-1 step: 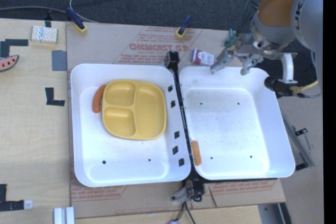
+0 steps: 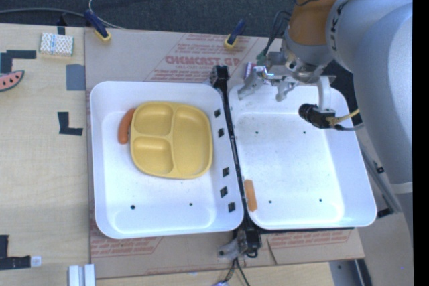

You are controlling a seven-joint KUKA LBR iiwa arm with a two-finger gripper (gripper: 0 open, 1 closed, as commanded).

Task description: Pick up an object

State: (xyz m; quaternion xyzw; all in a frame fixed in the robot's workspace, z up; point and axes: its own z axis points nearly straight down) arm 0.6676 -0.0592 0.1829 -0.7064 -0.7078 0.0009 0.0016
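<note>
A small orange carrot-like piece (image 2: 250, 194) lies in the right bin (image 2: 315, 207), against its left wall near the front. A yellow divided plate (image 2: 171, 139) rests in the left bin (image 2: 157, 214), and an orange sausage-shaped piece (image 2: 123, 127) is tucked against the plate's left rim. My gripper (image 2: 263, 92) hovers over the back left corner of the right bin, far from the carrot piece. Its fingers (image 2: 244, 88) stand apart with nothing between them.
A black-clipped divider (image 2: 226, 144) separates the two bins. The grey arm and its orange band (image 2: 322, 3) fill the upper right, with a black cable (image 2: 318, 116) hanging over the right bin's back. Cardboard and a wooden bench surround the bins.
</note>
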